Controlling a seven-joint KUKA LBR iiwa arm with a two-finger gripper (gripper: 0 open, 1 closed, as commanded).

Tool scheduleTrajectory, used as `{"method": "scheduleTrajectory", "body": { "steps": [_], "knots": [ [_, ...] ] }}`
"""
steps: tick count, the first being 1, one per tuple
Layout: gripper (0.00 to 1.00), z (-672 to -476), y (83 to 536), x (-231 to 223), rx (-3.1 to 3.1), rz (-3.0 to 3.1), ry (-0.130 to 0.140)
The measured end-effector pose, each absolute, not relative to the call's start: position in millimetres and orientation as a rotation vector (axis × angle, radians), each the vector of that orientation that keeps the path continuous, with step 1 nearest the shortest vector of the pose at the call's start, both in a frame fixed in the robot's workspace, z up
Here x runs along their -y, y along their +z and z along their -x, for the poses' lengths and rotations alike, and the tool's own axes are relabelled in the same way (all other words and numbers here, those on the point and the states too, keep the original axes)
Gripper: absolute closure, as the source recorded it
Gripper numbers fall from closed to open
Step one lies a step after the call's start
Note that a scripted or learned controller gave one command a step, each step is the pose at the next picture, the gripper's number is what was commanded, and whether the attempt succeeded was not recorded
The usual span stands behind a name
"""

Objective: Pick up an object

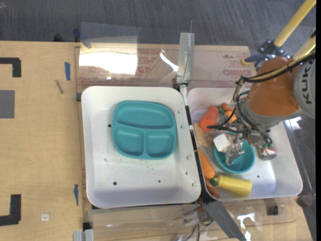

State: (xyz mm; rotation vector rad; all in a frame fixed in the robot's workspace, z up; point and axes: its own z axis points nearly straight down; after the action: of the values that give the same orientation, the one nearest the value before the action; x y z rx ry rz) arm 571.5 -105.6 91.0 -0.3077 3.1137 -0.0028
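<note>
In the right bin (286, 182) lie a teal bowl (236, 160), a yellow cylinder (233, 184) at the front, an orange carrot (206, 167) along the left wall and an orange piece (209, 117) near the back. My gripper (233, 152) hangs over the teal bowl, pointing down into it. A white square piece (221, 142) sits at the bowl's left rim, beside the gripper. The arm's orange band (271, 92) covers the bin's back right part.
The left bin (95, 174) holds a teal divided plate (144, 129) in its middle. A clear plastic wall (185, 56) stands behind the bins. A small colourful item (267, 152) lies right of the bowl. Wooden bench surface (35, 149) stretches to the left.
</note>
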Motion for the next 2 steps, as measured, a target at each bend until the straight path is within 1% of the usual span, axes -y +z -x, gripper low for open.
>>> {"method": "scheduleTrajectory", "body": {
  "steps": [1,2],
  "knots": [
    [0.0,-525.5,93.9,96.3,-3.083,0.388,-0.009],
    [0.0,-645.9,89.8,109.8,-3.07,0.61,-0.002]
  ]
}}
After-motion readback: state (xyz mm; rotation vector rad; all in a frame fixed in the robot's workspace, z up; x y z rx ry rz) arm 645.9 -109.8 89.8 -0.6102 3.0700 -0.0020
